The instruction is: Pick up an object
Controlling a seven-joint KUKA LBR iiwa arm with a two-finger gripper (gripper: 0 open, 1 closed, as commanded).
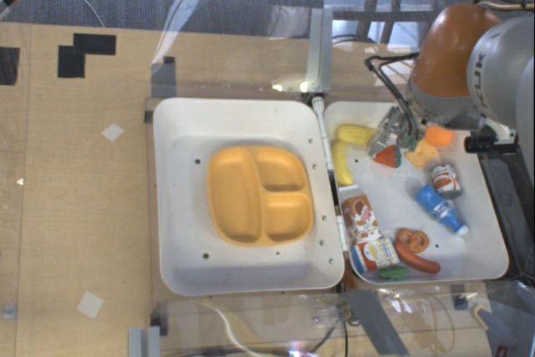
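**Inspector:** Camera view first. Report your position and what you hold.

**Arm:** My fingers [393, 138] are down in the right bin [493, 263], at its upper middle. Their tips sit over a small red piece [385, 155], with an orange block [423, 153] just beside them on the right. Whether they are spread or closed I cannot tell; wrist hardware covers the gap. I do not claim a hold on anything.

**Inspector:** Candidate object?

**Arm:** The red piece under the tips is the nearest. A yellow banana [344, 153] lies to its left along the bin's dividing wall. Lower down are a small can [445, 179], a blue bottle [440, 209], a carton [362, 223] and a sausage-like toy [415, 247].

**Inspector:** How is the step best done?

**Arm:** In my judgement: centre the tips on the red piece alone, so the orange block is not pinched with it, close firmly, then lift straight up before any sideways travel.

**Inspector:** Edges and room?

**Arm:** The bin's top wall is near behind me, and the divider stands to the left past the banana. Open floor lies below me, between the banana and the can. The left bin [180, 205] carries a yellow divided tray [259, 195], with bare white margin around it. The counter [75, 205] beyond is flat wood.
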